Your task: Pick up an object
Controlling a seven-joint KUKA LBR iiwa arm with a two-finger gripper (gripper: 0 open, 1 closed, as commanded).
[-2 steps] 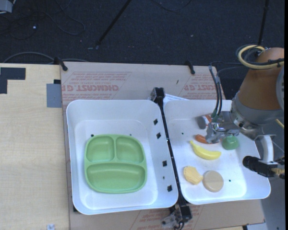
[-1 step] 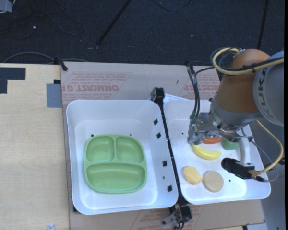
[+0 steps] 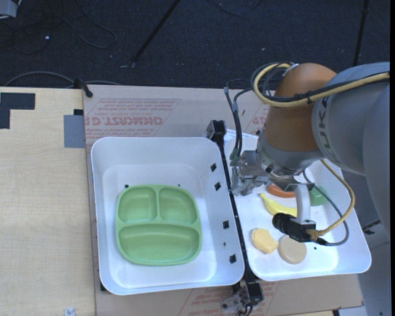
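Right bin (image 3: pixel 345 263) | arm (image 3: pixel 296 110) partly covers orange piece (image 3: pixel 281 192), green piece (image 3: pixel 318 197)

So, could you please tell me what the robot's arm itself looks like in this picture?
The arm is a thick, rounded grey shell with dark lettering, partly visible, on the link nearest the wrist. Above the wrist sits a bulbous orange band. Yellow cables loop over its top alongside thinner dark ones, and bare metal-grey fittings sit below it.
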